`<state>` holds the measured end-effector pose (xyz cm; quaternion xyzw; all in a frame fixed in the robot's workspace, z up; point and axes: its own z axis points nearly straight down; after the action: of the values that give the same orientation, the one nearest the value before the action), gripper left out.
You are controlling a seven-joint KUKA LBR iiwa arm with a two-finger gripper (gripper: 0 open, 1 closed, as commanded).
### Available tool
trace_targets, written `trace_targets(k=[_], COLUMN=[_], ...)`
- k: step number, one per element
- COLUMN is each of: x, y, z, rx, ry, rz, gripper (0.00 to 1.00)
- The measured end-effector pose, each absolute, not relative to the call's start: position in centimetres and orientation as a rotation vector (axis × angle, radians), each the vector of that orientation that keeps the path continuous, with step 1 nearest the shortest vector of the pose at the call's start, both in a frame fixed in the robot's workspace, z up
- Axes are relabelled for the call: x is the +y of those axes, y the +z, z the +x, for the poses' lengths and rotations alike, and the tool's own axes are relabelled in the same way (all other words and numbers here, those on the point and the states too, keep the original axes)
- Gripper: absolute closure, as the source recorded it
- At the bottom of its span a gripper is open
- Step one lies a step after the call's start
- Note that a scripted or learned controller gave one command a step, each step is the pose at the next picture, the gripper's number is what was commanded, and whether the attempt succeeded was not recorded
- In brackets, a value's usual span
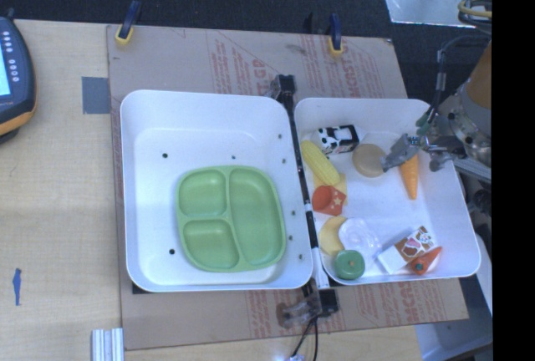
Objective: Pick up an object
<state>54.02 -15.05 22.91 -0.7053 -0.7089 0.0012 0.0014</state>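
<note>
Bench top is light wood with a brown cardboard sheet [251, 58] under both bins. Blue/yellow clamps pin the sheet's far edge: one at far-left corner [128, 23], one further right [334, 35]. Grey tape patch [95, 94] beside the sheet's left edge. Handheld pendant [12, 75] at bench's left edge. Black clip [284, 86] between bins, far end.

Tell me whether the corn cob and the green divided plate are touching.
Apart. The camera view shows the corn cob in the right bin and the green divided plate in the left bin, with both bin walls between them.
</note>
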Motion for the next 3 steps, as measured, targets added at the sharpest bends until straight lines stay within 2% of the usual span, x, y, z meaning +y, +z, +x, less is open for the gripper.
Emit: trace_targets(k=[1, 2, 3], x=[-17.6, -10.4, -11.0], y=[9.3, 9.2, 8.9], z=[57.7, 62.3, 65.0], rx=[-2.227, -2.233, -2.214], ry=[0.005, 0.002, 0.041], rz=[-2.214, -2.21, -2.189], gripper=[0.0, 0.0, 0.0])
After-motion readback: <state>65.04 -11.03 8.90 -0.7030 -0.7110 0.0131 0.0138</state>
